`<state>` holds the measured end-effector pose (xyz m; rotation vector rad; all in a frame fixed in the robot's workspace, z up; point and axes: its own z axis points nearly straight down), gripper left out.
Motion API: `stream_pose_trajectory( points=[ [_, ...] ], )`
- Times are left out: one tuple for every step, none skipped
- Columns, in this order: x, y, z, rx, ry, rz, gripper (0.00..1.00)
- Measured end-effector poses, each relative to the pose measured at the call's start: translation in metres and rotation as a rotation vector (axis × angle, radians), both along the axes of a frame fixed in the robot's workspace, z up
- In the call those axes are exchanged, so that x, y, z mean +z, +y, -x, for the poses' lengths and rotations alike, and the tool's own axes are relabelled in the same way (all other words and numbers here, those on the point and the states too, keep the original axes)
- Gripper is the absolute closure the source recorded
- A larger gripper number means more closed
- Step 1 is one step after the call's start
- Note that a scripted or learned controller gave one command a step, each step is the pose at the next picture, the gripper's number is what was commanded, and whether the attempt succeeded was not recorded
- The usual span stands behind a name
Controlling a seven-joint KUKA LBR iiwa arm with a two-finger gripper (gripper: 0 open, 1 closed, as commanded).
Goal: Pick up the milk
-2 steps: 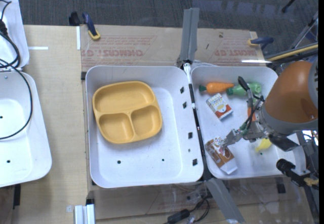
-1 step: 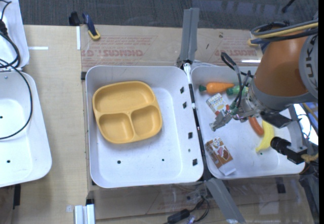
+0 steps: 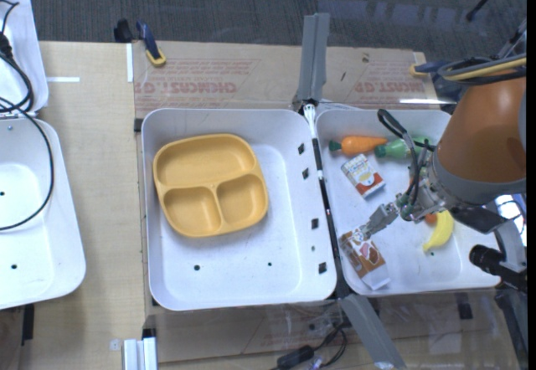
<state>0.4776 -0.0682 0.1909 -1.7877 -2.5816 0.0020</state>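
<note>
**Milk carton waits just beyond the end effector**

The milk (image 3: 363,173), a small light carton, stiff yet crushable, lies just up-left of the end effector (image 3: 376,222), apart from it. Whether the end effector is released or clenched, I cannot tell. Judged best gripped across its narrow flat sides.

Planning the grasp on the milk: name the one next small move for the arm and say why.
Probably a short shift toward the bin's near edge, then down. The gripper hangs just above the brown milk carton, which lies flat in the right bin, apart from the banana and the white-and-orange carton. I can't tell how the jaws stand.
</note>
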Motion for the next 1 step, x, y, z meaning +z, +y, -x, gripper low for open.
stream_pose_trajectory(
  points=[
    [-0.0821, -0.0281, -0.0039, 0.177, -0.013, -0.002, 0.0]
  ],
)
